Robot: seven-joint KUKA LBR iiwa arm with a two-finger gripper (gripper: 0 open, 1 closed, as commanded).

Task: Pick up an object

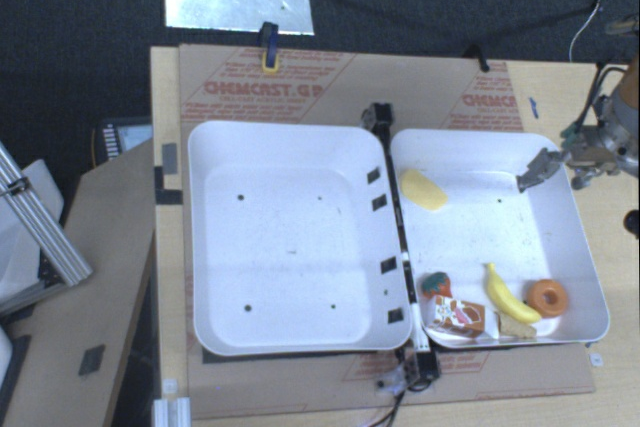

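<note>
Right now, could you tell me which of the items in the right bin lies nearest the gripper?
The pale yellow lump, alone at the bin's far left; the banana, orange ring and packet cluster along the near edge, farther from the gripper.

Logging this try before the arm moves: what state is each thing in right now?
Claw: over the right bin's far right edge, holding nothing.
Yellow block: lying by the divider.
Banana: lying flat near the front.
Orange ring: flat beside the banana.
Snack packet: flat in the front corner.
Left bin: upright.
</note>
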